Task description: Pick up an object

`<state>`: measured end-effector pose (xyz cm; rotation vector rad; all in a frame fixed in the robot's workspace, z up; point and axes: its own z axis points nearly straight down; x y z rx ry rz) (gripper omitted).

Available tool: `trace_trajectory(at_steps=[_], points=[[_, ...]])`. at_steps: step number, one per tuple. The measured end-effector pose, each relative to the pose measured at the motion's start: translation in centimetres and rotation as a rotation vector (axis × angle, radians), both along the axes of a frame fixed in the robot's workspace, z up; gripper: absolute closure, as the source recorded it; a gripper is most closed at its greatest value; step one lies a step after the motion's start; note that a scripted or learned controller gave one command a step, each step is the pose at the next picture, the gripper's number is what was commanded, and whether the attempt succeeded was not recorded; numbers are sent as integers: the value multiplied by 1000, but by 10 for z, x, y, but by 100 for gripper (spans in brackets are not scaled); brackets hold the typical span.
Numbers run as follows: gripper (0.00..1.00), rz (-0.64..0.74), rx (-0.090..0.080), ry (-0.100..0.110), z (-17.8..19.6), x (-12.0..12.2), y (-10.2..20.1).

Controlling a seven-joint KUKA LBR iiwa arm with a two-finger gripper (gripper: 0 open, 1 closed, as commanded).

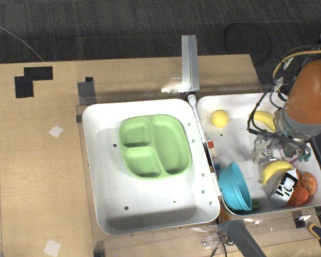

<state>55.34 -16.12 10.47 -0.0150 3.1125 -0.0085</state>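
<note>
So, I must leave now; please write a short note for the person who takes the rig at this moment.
Pincer: low inside the right bin, above the bin floor between two bananas; I cannot tell if it is open or shut, and nothing is visibly held.
Right bin: yellow ball at the far left, one banana near the arm, another banana nearer the front, blue bowl tilted at the front left, a black-and-white object and an orange-red fruit at the front right.
Left bin: green divided tray.
Done: nothing lifted. Left: grasp and lift one object.
</note>
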Motion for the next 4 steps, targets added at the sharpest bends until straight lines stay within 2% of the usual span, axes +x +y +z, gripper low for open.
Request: trace_trajectory(at_steps=[1,2,3,4], points=[[0,0,1,1,-1,0,0],[0,46,2,12,-15,-21,-12],[0,-26,3,10,-14,-49,33],[0,23,3,11,-14,-39,10]])
